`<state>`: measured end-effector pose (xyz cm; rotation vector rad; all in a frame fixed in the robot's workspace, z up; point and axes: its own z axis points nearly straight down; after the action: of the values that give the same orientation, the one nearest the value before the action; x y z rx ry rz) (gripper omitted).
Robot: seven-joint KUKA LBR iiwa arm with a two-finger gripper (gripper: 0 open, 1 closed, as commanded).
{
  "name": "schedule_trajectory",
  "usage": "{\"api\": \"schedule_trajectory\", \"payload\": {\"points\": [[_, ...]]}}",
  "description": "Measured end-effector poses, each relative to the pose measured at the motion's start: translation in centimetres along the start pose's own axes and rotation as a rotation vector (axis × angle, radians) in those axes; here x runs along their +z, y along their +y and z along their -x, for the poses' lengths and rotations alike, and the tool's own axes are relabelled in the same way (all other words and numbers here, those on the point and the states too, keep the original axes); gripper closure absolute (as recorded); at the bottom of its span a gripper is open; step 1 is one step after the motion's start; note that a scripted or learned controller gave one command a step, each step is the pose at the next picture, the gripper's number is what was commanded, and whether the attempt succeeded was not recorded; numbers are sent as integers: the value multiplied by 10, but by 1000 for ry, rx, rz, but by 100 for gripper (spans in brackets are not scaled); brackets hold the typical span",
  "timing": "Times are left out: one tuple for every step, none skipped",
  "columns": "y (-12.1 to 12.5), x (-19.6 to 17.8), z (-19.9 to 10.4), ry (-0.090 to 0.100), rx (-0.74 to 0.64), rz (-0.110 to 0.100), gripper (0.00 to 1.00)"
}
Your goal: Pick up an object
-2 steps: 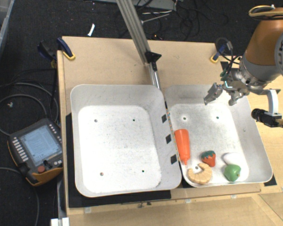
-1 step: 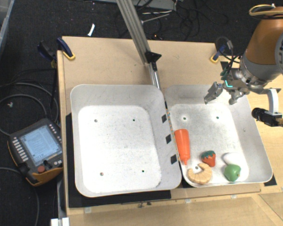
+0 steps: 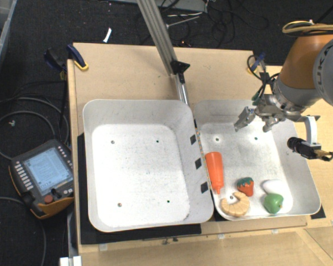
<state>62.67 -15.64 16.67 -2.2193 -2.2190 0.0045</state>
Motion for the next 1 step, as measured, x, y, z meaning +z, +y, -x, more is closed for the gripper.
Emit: {"api": "schedule_trajectory", "payload": {"points": [[2, 57, 9, 0, 1, -1, 0]]}}
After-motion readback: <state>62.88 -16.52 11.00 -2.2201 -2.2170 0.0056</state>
